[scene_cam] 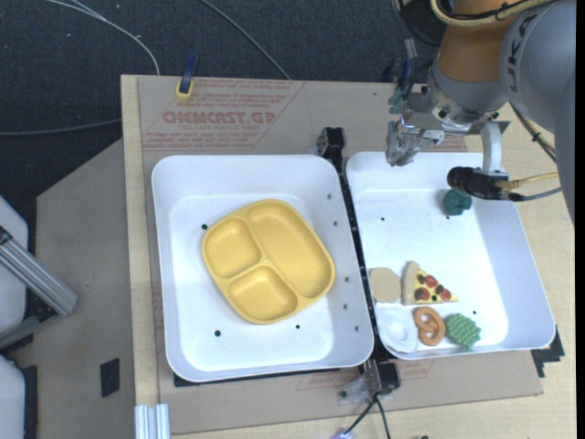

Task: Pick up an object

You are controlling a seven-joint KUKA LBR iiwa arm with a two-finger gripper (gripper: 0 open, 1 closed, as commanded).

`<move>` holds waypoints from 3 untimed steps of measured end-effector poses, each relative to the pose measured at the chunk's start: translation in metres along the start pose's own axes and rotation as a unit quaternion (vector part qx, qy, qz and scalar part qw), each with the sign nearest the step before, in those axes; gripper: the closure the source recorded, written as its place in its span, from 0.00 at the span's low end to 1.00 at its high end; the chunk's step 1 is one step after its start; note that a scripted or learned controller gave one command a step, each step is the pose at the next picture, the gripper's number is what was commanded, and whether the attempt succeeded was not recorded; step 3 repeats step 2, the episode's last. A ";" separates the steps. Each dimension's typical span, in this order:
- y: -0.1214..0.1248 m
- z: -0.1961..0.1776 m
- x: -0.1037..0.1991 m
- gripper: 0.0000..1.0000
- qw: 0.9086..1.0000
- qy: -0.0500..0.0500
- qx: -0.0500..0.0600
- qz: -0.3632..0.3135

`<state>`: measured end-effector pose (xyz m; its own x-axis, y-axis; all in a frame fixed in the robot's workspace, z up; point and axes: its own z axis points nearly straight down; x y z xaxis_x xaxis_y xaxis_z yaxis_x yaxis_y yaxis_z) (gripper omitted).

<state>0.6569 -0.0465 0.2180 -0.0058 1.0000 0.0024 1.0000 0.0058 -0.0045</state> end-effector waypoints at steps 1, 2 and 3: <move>-0.017 0.010 0.055 1.00 1.000 0.000 0.001 0.000; -0.034 -0.006 0.107 1.00 1.000 0.000 0.000 0.000; -0.034 -0.006 0.107 1.00 1.000 0.000 0.000 0.000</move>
